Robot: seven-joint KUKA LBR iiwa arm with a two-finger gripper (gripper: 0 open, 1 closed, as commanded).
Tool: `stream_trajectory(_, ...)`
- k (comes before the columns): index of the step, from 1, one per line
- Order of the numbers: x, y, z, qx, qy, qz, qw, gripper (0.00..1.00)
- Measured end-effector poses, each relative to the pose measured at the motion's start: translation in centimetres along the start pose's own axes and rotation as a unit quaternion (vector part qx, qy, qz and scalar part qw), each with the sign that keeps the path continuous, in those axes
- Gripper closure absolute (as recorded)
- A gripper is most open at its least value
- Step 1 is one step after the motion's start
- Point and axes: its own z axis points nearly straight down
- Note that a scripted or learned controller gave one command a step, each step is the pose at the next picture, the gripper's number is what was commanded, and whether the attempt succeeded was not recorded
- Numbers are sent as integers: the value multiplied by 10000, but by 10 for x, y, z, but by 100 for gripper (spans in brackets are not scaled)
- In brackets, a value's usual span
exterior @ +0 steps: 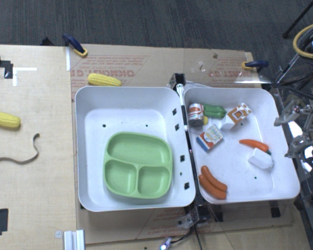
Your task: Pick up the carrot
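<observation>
Camera view, looking down: the carrot (254, 145) lies in the right bin (281, 189), right of centre, its green tip touching a white block (261, 161) just below it. Left of it sit a small card box (211, 137), a can (196, 114), a green pepper (214, 111) and an orange-and-white carton (237, 115). Two sausages (213, 183) rest near the bin's lower left. The left bin (88, 186) holds a green divided plate (138, 165). Two corn cobs (104, 79) (4, 120) lie outside, upper left. The pincer's state cannot be told.
</observation>
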Motion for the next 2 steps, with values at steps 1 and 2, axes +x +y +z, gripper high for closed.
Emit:
stream_trajectory(1, 32, 43, 155, -3, 12, 631, 9980, 0)
stream_trajectory(2, 31, -16, 185, -1, -4, -45, 10000, 0)
